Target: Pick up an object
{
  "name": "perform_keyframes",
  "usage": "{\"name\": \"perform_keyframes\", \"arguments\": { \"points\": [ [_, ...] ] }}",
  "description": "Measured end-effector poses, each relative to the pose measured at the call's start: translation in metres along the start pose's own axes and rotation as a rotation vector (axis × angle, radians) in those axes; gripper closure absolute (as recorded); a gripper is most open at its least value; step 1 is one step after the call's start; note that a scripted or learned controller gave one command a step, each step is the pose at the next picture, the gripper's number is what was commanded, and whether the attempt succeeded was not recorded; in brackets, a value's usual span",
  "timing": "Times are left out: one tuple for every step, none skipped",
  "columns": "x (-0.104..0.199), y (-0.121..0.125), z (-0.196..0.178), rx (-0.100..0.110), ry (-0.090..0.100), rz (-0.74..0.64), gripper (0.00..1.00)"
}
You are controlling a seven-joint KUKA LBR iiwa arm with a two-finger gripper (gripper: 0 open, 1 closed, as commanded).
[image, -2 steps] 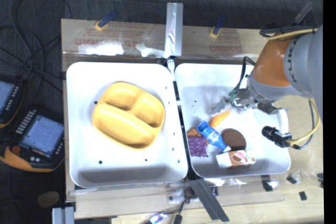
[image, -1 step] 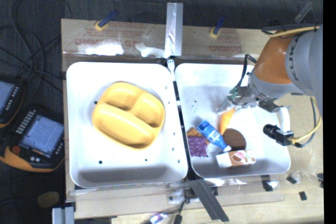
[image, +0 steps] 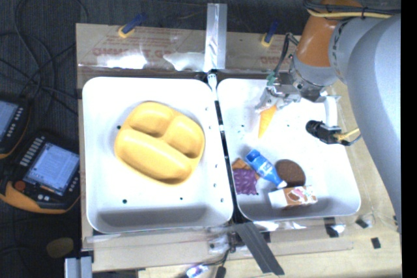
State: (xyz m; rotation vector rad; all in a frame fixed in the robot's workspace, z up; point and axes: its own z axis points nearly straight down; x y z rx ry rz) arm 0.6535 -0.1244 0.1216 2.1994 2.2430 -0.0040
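Observation:
My gripper (image: 275, 96) hangs over the back of the right bin (image: 339, 166), below the arm's orange band. Just under it an orange cone-shaped piece (image: 266, 120) lies with its wide end toward the gripper and its tip pointing to the front. Whether the gripper touches the cone is unclear. Toward the front of the same bin lie a blue bottle (image: 260, 165), a brown round object (image: 290, 172), a purple piece (image: 245, 181) and a white and red box (image: 293, 196). A large yellow bun-shaped object (image: 159, 141) lies in the left bin (image: 104, 205).
The grey arm (image: 371, 75) covers the right side of the right bin. A black fitting (image: 320, 130) juts out from it over the bin. A ridge (image: 221, 140) divides the two bins. Handheld devices (image: 45, 169) lie off the bench at the left.

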Motion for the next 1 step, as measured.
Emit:
{"name": "perform_keyframes", "arguments": {
  "points": [
    [0.0876,0.0163,-0.0620,0.000,0.000,0.142,1.00]
  ]
}}
